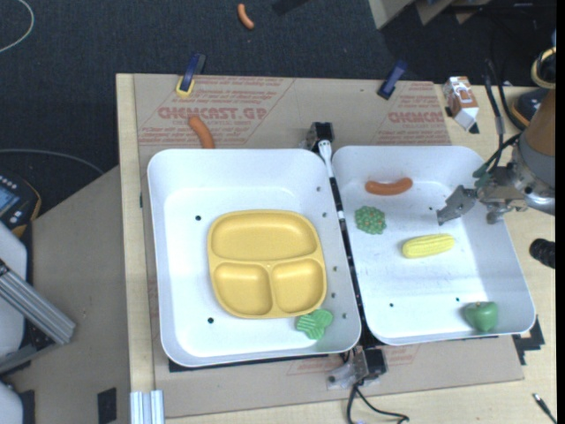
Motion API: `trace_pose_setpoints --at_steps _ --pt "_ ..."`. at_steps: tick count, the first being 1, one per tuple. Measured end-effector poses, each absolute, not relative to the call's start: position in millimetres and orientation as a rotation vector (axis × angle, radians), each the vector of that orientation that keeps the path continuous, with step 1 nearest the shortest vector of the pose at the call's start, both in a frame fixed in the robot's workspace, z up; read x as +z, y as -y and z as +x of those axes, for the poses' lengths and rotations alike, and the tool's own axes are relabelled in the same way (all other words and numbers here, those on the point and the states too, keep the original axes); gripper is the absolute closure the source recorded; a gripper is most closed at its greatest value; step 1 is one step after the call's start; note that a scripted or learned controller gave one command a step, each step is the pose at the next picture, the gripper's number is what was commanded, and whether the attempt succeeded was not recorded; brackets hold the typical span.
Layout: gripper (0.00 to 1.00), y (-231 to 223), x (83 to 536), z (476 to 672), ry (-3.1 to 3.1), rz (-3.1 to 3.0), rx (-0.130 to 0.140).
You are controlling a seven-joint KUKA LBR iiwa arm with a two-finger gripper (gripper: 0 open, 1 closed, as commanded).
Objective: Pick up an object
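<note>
A: How far along is the pick?

B: It looks barely begun. The grey two-finger gripper [466, 203] hangs over the upper right part of the shallow white right-hand bin [516, 263], and nothing sits between its fingers. Whether they stand open or closed cannot be told from this angle.

A: So what could it take?

B: The right-hand bin holds four things, one of each: an orange toy sausage [388, 185] near the far wall, a green knobbly toy vegetable [371, 220], a yellow toy corn cob [428, 246] lying just below the gripper, and a green toy pepper [481, 315] in the near right corner.

A: And the shallow white left-hand bin [177, 237]?

B: One yellow three-compartment plastic tray [266, 263], with one pale green ridged toy piece [314, 323] touching its near right corner. A second orange sausage [201, 131] lies outside on the brown board.

A: So everything remains?

B: Judging by this, yes: descent, closing, lift.
</note>
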State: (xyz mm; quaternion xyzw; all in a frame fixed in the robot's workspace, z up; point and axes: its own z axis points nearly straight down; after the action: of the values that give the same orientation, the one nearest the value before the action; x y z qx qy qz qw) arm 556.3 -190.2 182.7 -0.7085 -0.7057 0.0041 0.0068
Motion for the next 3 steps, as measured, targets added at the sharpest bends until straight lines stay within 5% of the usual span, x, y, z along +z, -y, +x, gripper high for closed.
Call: trace_pose_setpoints --at_steps 1,3 --pt "0.0 189.8 190.8 559.8 2.221 -2.221 0.0" --pt "0.0 178.4 84.2 556.3 2.219 -2.217 0.003"
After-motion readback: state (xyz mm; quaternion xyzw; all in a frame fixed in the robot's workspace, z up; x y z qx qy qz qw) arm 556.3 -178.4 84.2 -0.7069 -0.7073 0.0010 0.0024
